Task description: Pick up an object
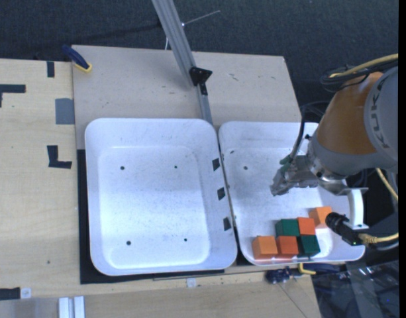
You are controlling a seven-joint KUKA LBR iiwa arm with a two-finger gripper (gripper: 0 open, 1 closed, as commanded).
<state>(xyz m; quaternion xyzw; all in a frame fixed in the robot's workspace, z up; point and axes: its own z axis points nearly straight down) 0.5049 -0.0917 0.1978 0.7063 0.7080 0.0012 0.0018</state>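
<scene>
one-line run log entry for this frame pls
gripper: over right bin, nothing seen held | blocks: orange and green, clustered near corner | pick: not done

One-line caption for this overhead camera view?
Gripper hovers over the right bin, above orange and green blocks clustered in its near corner.

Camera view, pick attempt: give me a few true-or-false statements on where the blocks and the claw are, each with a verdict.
1. The blocks are clustered in the right bin. True.
2. The blocks are all one colour. False: some are orange and some are green.
3. The claw is above the right bin. True.
4. The claw is right over the blocks. False: it sits farther up the bin from the cluster, with bare white floor between them.
5. The blocks lie in the bin's near corner, toward the bottom of the picture. True.
6. The left bin holds one green block. False: all the blocks are in the right bin.
</scene>
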